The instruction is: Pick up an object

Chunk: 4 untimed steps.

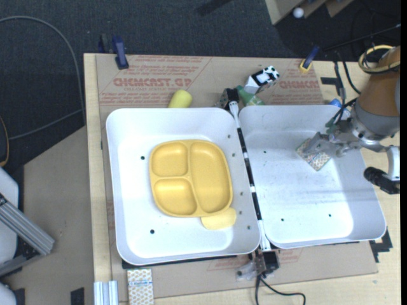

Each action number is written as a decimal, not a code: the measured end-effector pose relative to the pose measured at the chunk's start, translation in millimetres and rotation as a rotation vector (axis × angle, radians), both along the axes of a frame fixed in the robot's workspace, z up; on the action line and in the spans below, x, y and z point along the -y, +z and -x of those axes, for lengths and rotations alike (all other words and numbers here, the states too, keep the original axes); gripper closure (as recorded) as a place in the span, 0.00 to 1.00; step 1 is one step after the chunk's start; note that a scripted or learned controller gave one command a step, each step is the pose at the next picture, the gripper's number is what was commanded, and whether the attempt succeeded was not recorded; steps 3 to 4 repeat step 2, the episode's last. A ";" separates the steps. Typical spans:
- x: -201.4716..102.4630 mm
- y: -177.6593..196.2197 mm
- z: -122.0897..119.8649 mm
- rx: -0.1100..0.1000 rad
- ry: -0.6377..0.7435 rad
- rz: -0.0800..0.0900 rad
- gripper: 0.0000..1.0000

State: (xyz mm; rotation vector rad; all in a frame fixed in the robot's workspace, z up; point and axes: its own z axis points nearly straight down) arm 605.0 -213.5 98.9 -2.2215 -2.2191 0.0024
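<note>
The left bin (pixel 127 170) holds a yellow divided plate (pixel 189 177), with a pale yellow flat piece (pixel 220 219) poking out from under its near edge. My gripper (pixel 316 147) is down in the upper part of the right bin (pixel 305 227), reaching in from the right under the orange-banded wrist (pixel 380 96). A small speckled grey object (pixel 319 161) lies on the bin floor right at the gripper's tip. I cannot tell whether it is held or merely touched.
Behind the bins on the cardboard lie a yellow rounded object (pixel 180 98), a black-and-white toy (pixel 264 77) and a green item (pixel 249 94). Blue clamps (pixel 119 51) hold the board's far edge. Cables run along the right side (pixel 381 180).
</note>
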 end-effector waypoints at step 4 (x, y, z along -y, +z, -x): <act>-0.4 10.9 -1.2 0.003 0.002 0.002 0.00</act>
